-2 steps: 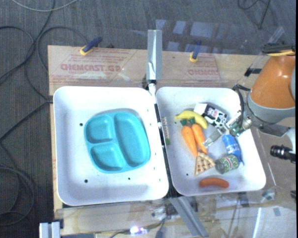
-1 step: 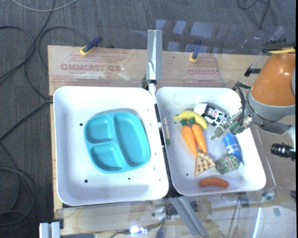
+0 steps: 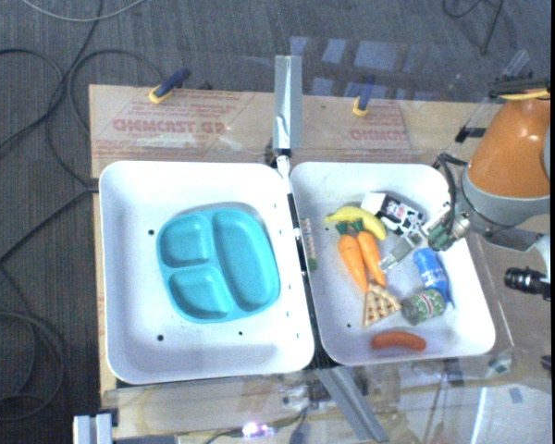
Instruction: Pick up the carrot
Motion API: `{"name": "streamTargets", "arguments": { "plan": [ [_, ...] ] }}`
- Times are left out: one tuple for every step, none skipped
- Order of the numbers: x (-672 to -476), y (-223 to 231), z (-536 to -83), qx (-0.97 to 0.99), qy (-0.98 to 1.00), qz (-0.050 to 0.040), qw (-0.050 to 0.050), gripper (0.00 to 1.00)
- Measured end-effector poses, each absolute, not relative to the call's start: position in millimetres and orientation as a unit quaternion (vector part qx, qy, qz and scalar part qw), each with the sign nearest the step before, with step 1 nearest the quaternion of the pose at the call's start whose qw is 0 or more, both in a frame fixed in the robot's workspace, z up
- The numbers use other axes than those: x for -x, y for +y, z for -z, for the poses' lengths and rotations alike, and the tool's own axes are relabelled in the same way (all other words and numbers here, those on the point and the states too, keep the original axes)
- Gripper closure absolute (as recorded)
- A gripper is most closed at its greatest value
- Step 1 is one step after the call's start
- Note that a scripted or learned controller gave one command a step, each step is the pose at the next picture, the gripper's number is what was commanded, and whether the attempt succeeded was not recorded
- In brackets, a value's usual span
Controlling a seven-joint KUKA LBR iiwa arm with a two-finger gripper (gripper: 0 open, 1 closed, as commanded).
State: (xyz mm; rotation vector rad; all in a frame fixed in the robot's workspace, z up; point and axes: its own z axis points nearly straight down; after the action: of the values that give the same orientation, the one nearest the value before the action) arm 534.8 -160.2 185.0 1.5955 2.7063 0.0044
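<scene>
Two orange carrots [image 3: 357, 257] lie side by side in the middle of the right bin [image 3: 462, 336], pointing toward the front. My gripper [image 3: 394, 252] reaches in from the right and hangs low just to the right of the carrots, close to the nearer one. It looks open, and nothing shows between its fingers. The grey arm with its orange band [image 3: 511, 151] stands over the bin's right edge.
Around the carrots in the right bin are a yellow banana [image 3: 355, 217], a black-and-white packet [image 3: 400, 213], a blue can [image 3: 433, 272], a green can [image 3: 424, 305], a pizza slice [image 3: 379, 305] and a sausage [image 3: 398, 341]. The left bin [image 3: 129, 340] bears a blue divided tray [image 3: 220, 262].
</scene>
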Motion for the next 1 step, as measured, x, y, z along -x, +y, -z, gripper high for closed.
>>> {"name": "streamTargets", "arguments": {
  "plan": [
    [-537.6, -107.3, -90.1, -0.504, 0.864, -0.0011, 0.006, 0.0]
  ]
}}
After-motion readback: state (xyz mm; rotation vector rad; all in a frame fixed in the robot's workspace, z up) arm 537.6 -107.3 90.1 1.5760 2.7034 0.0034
